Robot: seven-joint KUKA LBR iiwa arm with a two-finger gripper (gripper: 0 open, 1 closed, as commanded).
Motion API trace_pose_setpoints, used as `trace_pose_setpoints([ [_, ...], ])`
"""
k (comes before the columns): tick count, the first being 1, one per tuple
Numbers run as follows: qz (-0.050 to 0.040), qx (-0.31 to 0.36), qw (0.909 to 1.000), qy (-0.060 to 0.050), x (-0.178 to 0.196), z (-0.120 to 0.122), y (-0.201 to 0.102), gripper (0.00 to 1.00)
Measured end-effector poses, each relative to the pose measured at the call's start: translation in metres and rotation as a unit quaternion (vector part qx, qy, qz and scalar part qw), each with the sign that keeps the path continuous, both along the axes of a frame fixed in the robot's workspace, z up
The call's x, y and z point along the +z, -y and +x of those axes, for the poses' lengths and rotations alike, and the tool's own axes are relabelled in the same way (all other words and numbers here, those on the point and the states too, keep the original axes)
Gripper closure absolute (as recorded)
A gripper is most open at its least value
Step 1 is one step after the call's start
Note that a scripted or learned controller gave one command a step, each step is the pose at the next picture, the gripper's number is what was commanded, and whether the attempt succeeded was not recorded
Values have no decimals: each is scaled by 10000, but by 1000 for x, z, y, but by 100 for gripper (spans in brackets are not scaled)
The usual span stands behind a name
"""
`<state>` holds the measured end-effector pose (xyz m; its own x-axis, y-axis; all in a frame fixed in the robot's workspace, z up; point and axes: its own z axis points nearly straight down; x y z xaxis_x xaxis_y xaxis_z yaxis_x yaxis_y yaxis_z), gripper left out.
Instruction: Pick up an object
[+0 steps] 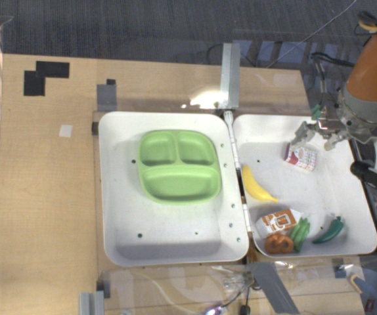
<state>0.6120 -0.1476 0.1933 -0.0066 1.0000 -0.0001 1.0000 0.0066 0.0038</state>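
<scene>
The arm's 2-finger gripper [319, 132] hangs spread open over the right white bin [346, 195], holding nothing, just above the small red-and-white carton [301, 157]. The arm itself is cut off at the frame's right edge. The divided green plastic plate [177, 165] sits in the left bin [119, 195].

you are looking down from one fixed camera above the bench [37, 176], tilting slightly so the far floor is showing along the top. it is sitting far enough back that both white bins are fitting in frame, the left bin [119, 241] near the centre and the right bin [359, 241] toward the right edge, where the arm [372, 71] is entering.
</scene>
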Motion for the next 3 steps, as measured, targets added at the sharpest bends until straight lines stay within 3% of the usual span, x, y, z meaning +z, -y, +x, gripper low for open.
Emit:
trace_pose_setpoints([
  [1,-20,44,10000,72,-91,18,13,0],
  [2,-25,57,9999,117,-77,21,12,100],
  [3,-24,57,9999,114,-78,21,12,0],
])
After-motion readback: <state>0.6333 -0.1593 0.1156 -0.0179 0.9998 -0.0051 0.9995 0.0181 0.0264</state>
